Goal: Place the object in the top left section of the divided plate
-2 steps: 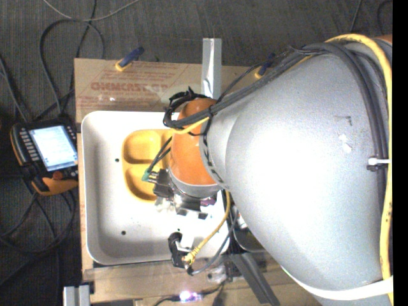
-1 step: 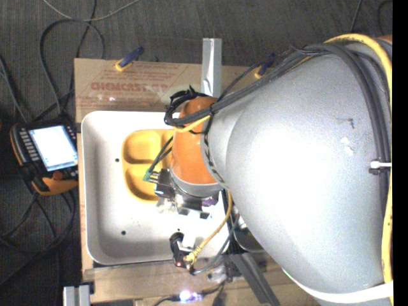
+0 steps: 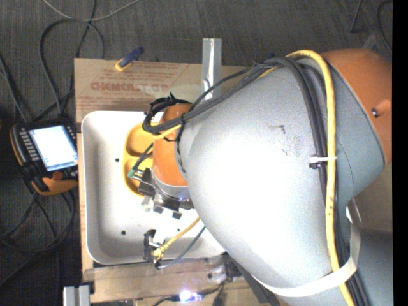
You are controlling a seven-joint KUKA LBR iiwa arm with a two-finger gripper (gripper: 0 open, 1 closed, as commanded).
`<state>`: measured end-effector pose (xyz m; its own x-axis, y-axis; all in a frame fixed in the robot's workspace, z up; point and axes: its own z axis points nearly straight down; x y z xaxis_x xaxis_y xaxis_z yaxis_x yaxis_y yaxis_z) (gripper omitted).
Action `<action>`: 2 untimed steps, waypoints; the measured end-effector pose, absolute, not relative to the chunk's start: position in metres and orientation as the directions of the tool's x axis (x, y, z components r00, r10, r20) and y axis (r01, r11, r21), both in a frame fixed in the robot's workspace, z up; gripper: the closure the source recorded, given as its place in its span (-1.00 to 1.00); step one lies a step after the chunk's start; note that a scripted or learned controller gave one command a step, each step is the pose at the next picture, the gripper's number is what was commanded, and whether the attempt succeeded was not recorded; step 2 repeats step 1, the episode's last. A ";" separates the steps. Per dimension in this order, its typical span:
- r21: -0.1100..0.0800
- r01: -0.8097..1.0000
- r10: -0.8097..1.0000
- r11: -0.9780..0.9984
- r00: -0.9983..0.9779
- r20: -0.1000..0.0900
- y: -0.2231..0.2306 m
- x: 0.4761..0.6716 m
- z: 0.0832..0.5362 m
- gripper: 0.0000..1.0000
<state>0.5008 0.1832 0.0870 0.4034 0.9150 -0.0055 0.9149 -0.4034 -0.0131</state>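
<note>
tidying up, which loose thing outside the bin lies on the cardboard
The small blue and yellow object, on the cardboard beyond the white bin; the lit-screen pendant sits off the cardboard, left of the bin.

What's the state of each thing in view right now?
Arm: reaching over the left bin, covering most of it.
End effector: low over the bin, beside the plate.
Divided plate: yellow, lying in the bin, mostly covered.
White bin: on the bench.
Pendant: screen lit.
</note>
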 end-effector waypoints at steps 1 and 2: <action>-0.006 0.955 0.955 -0.295 0.295 -0.009 0.127 0.483 0.175 1.00; -0.006 0.955 0.955 -0.295 0.295 -0.009 0.127 0.483 0.175 1.00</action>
